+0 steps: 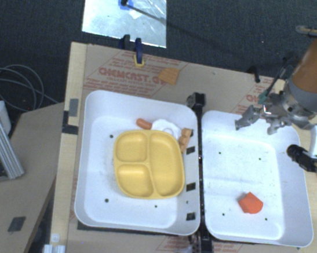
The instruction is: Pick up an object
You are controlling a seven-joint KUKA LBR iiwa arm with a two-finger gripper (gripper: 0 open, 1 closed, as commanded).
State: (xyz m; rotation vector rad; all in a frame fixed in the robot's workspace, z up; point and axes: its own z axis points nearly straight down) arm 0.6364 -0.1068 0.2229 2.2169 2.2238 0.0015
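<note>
My gripper hangs over the far edge of the right bin, its two grey fingers spread apart and nothing between them. An orange block lies on the right bin's floor, well in front of the gripper. In the left bin a yellow divided tray takes up the middle. Behind the tray lie a small orange sausage-shaped piece, a white round piece and a tan cork-like piece.
A tan flat piece rests on the cardboard behind the bins. A shiny metal sheet lies further back. Black clips sit along the seam between the bins.
</note>
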